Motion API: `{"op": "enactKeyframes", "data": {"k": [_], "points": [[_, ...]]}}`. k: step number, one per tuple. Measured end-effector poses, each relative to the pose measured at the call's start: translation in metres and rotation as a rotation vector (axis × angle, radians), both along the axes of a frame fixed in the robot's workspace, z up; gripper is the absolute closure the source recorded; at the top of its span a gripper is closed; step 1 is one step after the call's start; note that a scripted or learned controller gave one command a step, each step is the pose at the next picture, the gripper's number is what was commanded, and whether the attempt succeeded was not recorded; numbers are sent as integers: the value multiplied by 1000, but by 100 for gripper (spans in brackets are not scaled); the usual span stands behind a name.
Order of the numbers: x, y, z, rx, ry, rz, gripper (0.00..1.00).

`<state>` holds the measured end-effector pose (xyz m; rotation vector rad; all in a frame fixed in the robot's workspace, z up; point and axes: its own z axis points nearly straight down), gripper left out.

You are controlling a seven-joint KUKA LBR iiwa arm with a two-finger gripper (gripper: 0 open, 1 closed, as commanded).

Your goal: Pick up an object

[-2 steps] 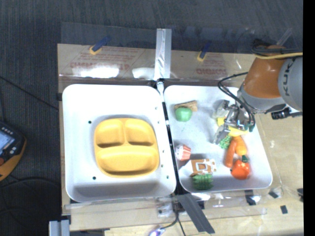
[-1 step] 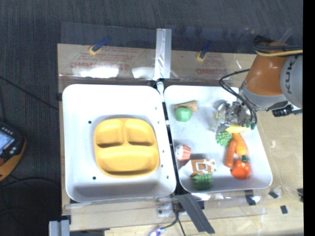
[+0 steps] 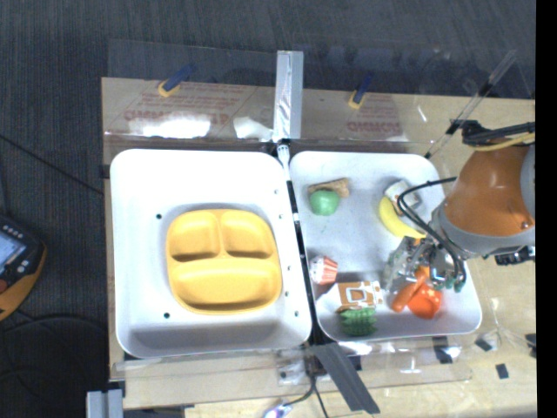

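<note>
My gripper [image 3: 409, 268] hangs low over the front right part of the right bin [image 3: 365, 165], below the orange band of the arm [image 3: 489, 194]. Right under and beside it lie an orange carrot-like piece [image 3: 404, 296] and a red-orange round piece [image 3: 425, 303]; whether it touches them I cannot tell. A yellow banana [image 3: 392, 216] lies just behind the gripper, partly hidden by the arm. A green ball [image 3: 325, 202] with a tan piece [image 3: 335, 186] sits at the bin's back left.
Along the right bin's front left lie a red and white cupcake-like toy [image 3: 321, 269], an orange and white box [image 3: 358, 295] and a green piece [image 3: 358, 320]. The left bin [image 3: 139, 181] holds a yellow divided plate [image 3: 224, 259]. A black cable [image 3: 422, 200] loops by the wrist.
</note>
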<state>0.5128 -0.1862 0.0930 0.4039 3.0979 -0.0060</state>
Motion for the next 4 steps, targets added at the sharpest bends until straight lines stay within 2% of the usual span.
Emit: {"op": "enactKeyframes", "data": {"k": [1, 2, 3, 4], "points": [[0, 0, -2, 0, 1, 0, 0], [46, 13, -2, 3, 3, -67, 0], [110, 4, -3, -1, 3, 23, 0], [75, 12, -3, 6, 1, -117, 0]]}}
